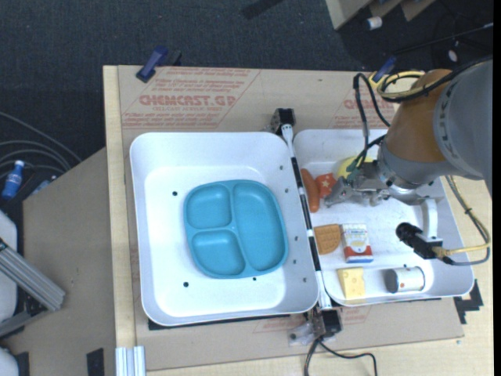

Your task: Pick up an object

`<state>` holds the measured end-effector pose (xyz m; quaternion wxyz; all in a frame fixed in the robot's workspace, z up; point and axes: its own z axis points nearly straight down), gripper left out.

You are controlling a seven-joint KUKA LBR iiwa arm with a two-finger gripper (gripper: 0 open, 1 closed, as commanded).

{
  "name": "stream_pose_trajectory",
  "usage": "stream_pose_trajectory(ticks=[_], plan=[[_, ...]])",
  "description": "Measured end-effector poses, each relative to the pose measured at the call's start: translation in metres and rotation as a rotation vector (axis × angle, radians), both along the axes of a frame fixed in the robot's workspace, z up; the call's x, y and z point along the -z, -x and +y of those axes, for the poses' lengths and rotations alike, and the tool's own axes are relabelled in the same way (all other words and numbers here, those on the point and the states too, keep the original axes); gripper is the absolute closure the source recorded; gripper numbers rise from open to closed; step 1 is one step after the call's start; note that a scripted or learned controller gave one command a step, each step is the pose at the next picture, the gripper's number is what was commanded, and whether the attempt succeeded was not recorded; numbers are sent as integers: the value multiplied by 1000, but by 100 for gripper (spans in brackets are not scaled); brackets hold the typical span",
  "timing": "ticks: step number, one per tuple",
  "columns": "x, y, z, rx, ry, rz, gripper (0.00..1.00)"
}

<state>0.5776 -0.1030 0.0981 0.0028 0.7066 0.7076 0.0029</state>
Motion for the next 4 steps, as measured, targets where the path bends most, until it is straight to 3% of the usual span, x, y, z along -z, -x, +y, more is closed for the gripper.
stream_pose_trajectory(ticks=[1, 2, 3, 4], plan=[[13, -67, 11, 0, 0, 8, 0], [3, -67, 11, 0, 2, 7, 100], [-151, -18, 68, 0, 0, 6, 100], [-170, 23, 85, 0, -1, 11, 100]])
